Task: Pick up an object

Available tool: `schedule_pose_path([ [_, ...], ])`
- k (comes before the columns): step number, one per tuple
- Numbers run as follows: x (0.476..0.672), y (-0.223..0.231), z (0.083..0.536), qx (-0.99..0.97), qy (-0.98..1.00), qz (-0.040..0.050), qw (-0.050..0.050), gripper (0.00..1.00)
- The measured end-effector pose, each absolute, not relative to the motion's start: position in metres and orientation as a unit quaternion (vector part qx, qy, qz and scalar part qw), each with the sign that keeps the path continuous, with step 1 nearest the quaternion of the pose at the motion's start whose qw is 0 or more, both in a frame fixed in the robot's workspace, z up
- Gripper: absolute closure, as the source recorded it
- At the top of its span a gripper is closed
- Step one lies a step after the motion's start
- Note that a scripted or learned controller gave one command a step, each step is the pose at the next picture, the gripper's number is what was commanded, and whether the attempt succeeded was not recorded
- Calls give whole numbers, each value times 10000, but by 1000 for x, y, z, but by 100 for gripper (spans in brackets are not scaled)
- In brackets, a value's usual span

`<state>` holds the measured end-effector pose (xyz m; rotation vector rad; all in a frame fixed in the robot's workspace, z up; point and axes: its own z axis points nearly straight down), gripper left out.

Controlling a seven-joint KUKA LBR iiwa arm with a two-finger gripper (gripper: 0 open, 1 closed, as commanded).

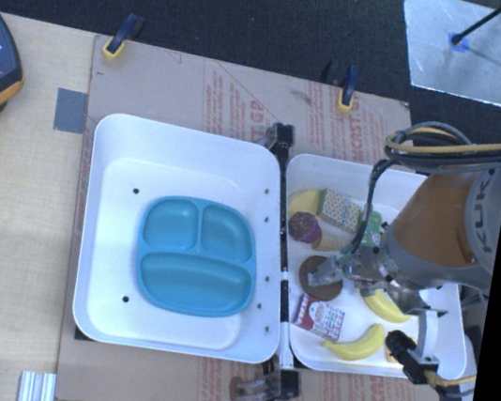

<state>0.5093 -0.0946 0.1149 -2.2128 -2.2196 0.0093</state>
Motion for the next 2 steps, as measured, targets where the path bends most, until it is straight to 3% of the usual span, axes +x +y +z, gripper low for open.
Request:
schedule_pose_path([
  [1,577,-95,91,-7049,-7093,-2,-6,0],
  [2,650,-99,87,-7064,-7075,139,140,0],
])
